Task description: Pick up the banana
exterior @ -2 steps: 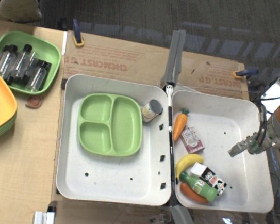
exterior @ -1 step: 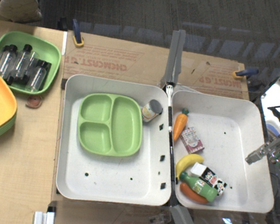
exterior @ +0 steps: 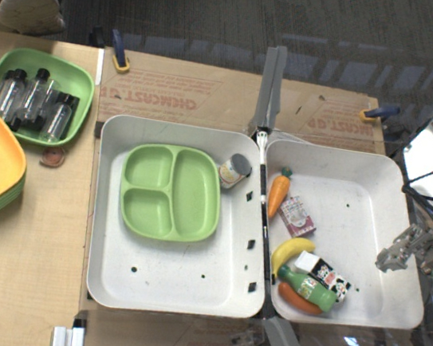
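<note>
A green divided plate [exterior: 171, 192] lies in the left bin [exterior: 106, 264]. In the right bin [exterior: 375, 192], the banana [exterior: 288, 251] sits by the dividing wall, touching a green bottle [exterior: 308, 288]. My tool [exterior: 394, 256] hovers far right; I cannot tell its grip.
</note>
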Controlling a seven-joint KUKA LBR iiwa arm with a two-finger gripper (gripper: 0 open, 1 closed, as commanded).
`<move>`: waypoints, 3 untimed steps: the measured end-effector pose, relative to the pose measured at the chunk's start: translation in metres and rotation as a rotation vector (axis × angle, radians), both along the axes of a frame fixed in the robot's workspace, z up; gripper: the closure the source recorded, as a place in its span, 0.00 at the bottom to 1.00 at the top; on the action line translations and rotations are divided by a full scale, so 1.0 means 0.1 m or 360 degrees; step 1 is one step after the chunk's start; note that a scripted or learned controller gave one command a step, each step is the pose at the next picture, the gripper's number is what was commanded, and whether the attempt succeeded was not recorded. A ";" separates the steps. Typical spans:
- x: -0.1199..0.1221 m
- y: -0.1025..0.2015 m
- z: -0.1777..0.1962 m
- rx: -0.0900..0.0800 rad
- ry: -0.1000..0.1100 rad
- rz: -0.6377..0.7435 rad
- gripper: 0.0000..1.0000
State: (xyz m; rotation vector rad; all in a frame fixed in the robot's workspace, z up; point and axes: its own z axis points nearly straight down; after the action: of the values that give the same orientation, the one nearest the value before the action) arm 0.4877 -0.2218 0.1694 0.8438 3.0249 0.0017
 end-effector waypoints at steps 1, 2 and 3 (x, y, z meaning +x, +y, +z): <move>0.46 0.00 0.07 -0.0002 -0.0004 0.0288 1.00; 0.00 0.01 -0.78 0.0001 0.0002 -0.0022 1.00; -0.03 0.43 -0.36 -0.0001 -0.0001 -0.0275 1.00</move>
State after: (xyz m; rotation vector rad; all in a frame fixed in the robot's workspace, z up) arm 0.4844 -0.1788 0.1333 1.1015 2.9399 0.0007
